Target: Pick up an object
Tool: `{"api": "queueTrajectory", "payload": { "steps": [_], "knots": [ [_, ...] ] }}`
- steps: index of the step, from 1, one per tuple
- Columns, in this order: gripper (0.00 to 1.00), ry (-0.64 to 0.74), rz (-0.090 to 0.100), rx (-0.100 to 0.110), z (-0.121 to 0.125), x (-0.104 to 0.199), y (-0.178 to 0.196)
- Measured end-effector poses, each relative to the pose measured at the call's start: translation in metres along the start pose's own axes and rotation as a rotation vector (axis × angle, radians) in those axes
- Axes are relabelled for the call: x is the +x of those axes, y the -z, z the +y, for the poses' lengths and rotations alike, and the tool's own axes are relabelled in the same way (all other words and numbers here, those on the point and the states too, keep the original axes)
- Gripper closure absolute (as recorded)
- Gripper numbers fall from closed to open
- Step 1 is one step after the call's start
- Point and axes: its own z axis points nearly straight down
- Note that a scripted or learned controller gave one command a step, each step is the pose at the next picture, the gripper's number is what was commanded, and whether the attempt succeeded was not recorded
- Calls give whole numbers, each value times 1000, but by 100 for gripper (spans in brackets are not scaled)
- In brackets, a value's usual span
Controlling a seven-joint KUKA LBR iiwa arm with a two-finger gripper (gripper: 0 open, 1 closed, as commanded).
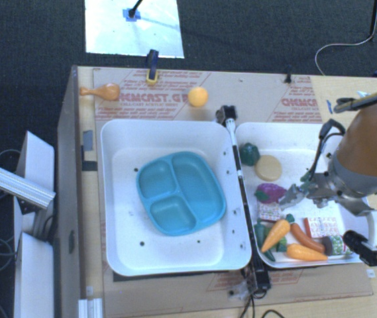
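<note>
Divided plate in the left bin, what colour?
Light blue; the divided plate shows clearly in the camera view.

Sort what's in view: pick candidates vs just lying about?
Job: gripper; right bin items: purple piece, carrots, green piece, tan disc.
Lying about: blue tray in left bin, orange ball, clamp.

A turquoise tray (180, 193) sits in the white left bin (118, 177). The white right bin (294, 132) holds two orange carrots (275, 234), a dark green vegetable (248, 154), a tan disc (268, 167) and a purple piece (270, 192). On the brown tabletop (254, 91) lies an orange ball (197, 97).
</note>
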Motion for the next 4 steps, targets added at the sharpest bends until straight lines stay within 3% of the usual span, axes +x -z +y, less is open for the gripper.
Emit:
{"api": "queueTrajectory", "payload": {
  "steps": [1, 2, 3, 4],
  "knots": [
    [0, 0, -1, -2, 41, 20, -24],
    [0, 1, -1, -2, 71, 16, -39],
    [0, -1, -1, -1, 70, 17, -84],
    [0, -1, -1, -1, 71, 17, -83]
  ]
}}
